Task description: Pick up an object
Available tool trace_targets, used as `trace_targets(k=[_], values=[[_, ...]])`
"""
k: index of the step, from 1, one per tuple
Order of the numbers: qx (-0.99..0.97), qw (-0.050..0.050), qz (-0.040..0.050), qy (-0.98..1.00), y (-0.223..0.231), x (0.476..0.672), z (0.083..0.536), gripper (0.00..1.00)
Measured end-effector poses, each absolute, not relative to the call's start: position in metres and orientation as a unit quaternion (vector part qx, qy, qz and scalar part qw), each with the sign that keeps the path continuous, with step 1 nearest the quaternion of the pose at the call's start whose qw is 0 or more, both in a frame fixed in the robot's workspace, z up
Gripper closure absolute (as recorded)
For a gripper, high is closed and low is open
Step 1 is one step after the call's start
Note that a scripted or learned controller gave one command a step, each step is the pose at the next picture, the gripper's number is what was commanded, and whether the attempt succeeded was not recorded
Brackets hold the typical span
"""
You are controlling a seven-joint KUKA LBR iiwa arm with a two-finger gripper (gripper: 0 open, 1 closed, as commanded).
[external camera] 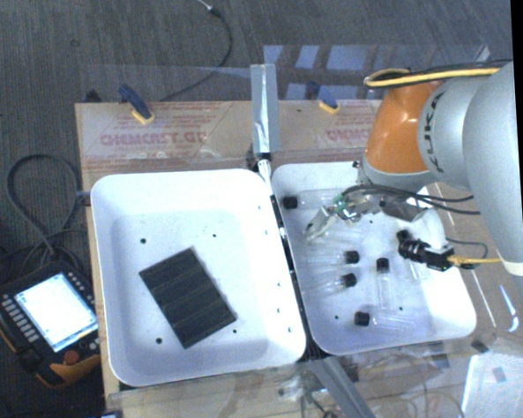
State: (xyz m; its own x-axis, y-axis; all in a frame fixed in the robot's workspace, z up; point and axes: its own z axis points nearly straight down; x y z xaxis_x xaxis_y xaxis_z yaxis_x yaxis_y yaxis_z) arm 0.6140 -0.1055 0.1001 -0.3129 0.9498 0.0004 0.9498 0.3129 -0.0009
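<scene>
The gripper [331, 215] is hovering over clear vials [341, 281] in the right bin [458, 311], its opening impossible to tell.

We see two white bins [114, 257], a black ribbed pad [187, 296], and a grey arm [487, 137] banded orange.
</scene>
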Motion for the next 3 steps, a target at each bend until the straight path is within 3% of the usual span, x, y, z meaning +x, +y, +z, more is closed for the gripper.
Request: trace_targets(k=[1, 2, 3], values=[[-0.586, 0.001, -0.0011, -0.81, -0.105, 0.614, 0.109, 1.0], [-0.586, 0.001, -0.001, -0.81, -0.105, 0.614, 0.109, 0.0], [-0.533, -0.004, 0.0008, -0.846, -0.105, 0.646, 0.09, 0.0]])
